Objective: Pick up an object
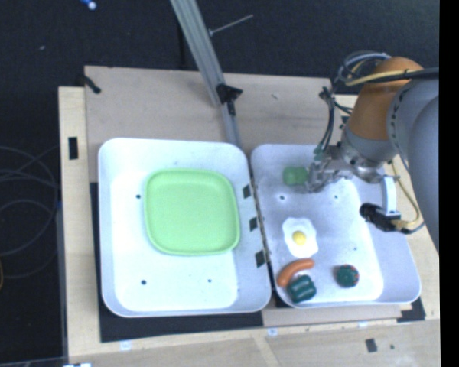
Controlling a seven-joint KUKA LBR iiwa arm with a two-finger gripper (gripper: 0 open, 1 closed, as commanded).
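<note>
You see the end effector (318,179) near the right bin's (394,277) far edge, seemingly touching the green block (294,176) on its left; grip state unclear.

The two bins (122,205) appeared to be smooth white plastic with a faint sheen. The green plate (191,211) in the left bin looked like matt plastic, evenly coloured. The bench (153,105) presented as pale, unvarnished wood or board, matt throughout. The arm (413,136) showed a smooth grey casing and a glossy orange band (379,102). The fried egg (299,236), sausage (294,269) and two dark green pieces (301,288) looked like moulded toy plastic, slightly shiny. The slanted pole (203,52) appeared metallic, dull grey.
</note>
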